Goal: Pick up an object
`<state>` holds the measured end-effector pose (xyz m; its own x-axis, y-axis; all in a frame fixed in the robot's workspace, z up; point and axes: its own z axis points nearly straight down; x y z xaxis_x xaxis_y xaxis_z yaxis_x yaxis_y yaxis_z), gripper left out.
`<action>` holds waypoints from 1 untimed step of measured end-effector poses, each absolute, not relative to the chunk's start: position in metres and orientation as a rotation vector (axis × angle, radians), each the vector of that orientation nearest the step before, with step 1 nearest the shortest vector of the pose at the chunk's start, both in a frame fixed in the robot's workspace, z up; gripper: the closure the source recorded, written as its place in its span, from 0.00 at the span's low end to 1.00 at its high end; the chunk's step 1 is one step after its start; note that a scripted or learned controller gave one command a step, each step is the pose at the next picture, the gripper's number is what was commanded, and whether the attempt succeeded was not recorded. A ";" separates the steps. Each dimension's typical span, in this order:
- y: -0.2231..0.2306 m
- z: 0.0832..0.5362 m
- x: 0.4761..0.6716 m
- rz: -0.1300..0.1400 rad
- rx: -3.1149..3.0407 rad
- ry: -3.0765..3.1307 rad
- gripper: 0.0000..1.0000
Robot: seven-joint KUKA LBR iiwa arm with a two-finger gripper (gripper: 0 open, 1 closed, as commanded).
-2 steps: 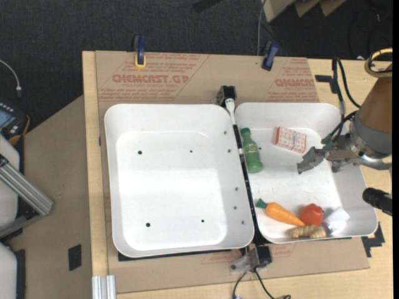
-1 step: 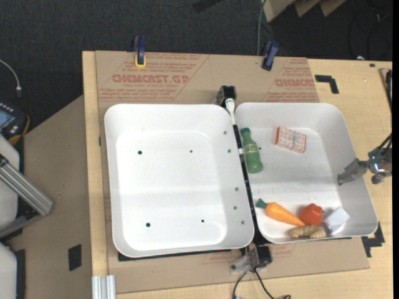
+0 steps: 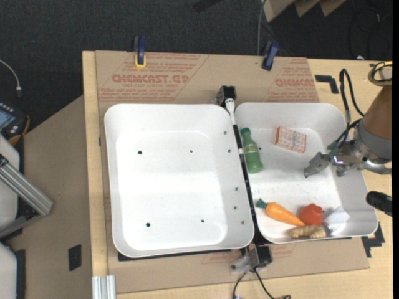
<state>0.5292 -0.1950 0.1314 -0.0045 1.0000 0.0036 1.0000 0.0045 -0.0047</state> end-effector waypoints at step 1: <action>-0.078 0.188 0.572 -0.015 -2.208 -2.239 0.00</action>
